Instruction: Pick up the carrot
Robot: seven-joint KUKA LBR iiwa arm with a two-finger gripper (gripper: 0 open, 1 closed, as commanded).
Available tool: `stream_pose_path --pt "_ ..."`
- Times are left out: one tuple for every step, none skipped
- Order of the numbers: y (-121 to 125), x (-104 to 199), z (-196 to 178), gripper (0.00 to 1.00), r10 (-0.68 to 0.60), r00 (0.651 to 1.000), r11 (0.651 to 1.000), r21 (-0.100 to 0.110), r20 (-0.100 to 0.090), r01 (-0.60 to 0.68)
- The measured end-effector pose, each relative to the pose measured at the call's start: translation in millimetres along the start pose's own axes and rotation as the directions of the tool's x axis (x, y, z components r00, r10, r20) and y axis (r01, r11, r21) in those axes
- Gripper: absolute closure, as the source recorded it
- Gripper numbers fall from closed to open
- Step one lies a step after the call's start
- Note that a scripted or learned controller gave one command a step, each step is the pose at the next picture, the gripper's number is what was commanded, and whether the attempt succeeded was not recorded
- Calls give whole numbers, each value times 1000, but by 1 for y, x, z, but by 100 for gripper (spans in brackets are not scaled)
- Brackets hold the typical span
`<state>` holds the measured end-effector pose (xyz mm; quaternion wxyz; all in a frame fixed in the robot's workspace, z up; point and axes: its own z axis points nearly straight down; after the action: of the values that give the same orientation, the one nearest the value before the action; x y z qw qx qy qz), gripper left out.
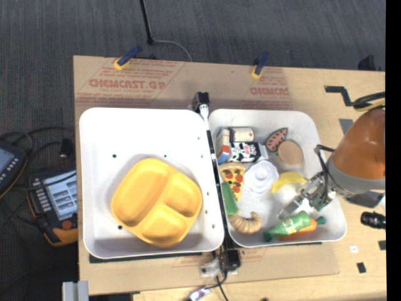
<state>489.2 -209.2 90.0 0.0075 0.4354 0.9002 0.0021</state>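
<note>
Landmark: taking the right bin (310, 119) as reference for every place below.
Yellow tray (156, 200): lying in the left bin (94, 137), well apart from the right bin's contents, across the shared divider.
Pizza slice (233, 175): resting against the right bin's left wall, about halfway down.
Milk carton (241, 152): sitting near the right bin's upper left, just above the pizza slice.
Croissant (246, 222): lying by the right bin's front wall, left of centre.
White bottle (259, 180): standing near the right bin's middle.
Carrot (293, 226): lying flat along the right bin's front wall, toward the front-right corner, green top pointing left, orange body pointing right.
Carrot handling: judging it a light, stiff plastic toy, smooth and tapered, so likely slipping toward the thin end; pinching across the thick orange body near the greens looking safest.
Gripper (302, 202): hovering just above the carrot, inside the right bin's front-right part, pointing down-left.
Jaws: blurring too much against the clutter for telling open from closed; nothing visibly sitting between them.
</note>
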Motion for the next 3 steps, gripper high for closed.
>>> stream_pose_path --pt "65 -1 2 0 326 945 945 5 -1 -326" --pt "107 45 -58 0 255 967 967 12 -8 -255" --pt "130 105 -94 0 243 970 970 13 -9 -243"
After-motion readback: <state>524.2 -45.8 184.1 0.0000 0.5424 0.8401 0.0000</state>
